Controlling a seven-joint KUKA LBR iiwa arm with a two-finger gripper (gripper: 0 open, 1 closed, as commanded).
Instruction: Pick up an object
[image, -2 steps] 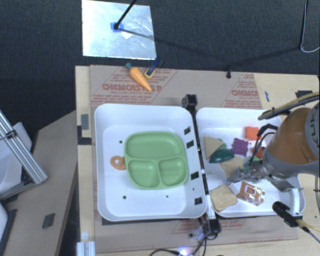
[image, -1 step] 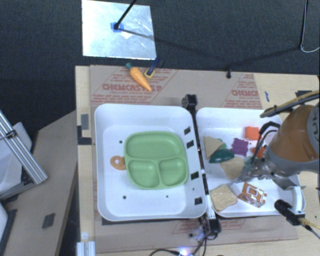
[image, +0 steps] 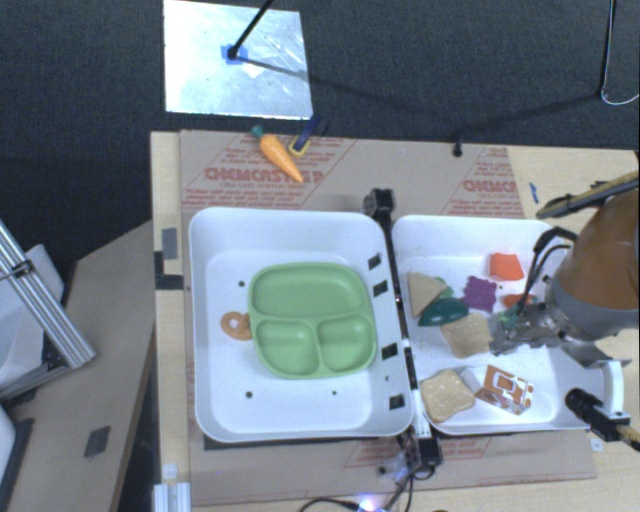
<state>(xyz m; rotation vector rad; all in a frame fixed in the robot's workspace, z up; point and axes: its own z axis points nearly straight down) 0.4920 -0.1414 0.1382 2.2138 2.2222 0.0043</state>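
Many small things lie in the right bin (image: 480, 228): a purple piece (image: 481, 293), an orange piece (image: 506, 266), a dark green piece (image: 441, 312) and toast (image: 447, 395). The fingers (image: 512, 330) hang low just right of the tan piece (image: 466, 337). I cannot tell how open they are. Best to drop straight onto one thing lying apart.

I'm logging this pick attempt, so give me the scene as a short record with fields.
left bin: green divided plate, pretzel beside it
right bin: toast slice, purple piece, orange piece, dark green piece, waffle-like piece
gripper: low over right bin, finger state unclear
outside bins: toy carrot on board behind left bin
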